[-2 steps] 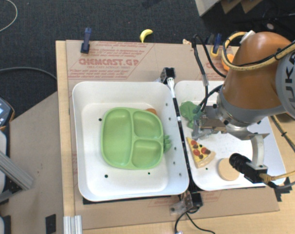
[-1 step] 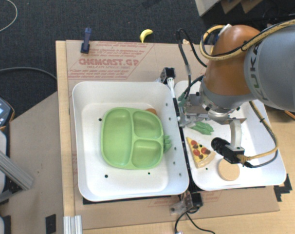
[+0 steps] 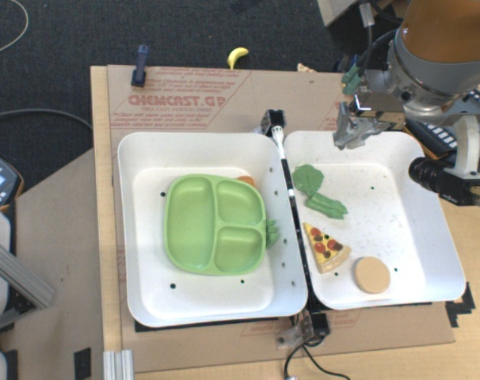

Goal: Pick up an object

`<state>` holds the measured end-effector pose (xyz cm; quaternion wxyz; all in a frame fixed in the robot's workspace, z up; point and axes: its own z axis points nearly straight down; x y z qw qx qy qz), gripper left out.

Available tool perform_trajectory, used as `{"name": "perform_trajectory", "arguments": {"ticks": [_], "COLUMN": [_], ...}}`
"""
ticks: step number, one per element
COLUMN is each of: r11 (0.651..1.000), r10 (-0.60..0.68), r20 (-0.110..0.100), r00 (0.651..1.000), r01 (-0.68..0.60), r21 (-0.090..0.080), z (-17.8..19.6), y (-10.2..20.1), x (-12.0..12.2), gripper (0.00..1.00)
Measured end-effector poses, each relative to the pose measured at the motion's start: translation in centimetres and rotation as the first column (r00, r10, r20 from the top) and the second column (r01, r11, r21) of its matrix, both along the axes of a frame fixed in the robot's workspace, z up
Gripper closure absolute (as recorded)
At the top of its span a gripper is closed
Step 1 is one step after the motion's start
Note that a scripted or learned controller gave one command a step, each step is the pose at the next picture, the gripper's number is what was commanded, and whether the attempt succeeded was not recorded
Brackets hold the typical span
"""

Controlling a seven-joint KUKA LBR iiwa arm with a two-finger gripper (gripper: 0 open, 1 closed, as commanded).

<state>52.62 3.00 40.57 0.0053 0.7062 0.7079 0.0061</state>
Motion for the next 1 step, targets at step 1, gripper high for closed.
{"name": "perform_trajectory", "arguments": {"ticks": [1], "r11": [1.000], "r10": [-0.009], "r20": [-0.028], "r00": [1.000], "r01": [0.009], "r21": [-0.001], "z": [-22.84], "y": [-7.44], "x": [-0.65], "gripper": [1.00]}}
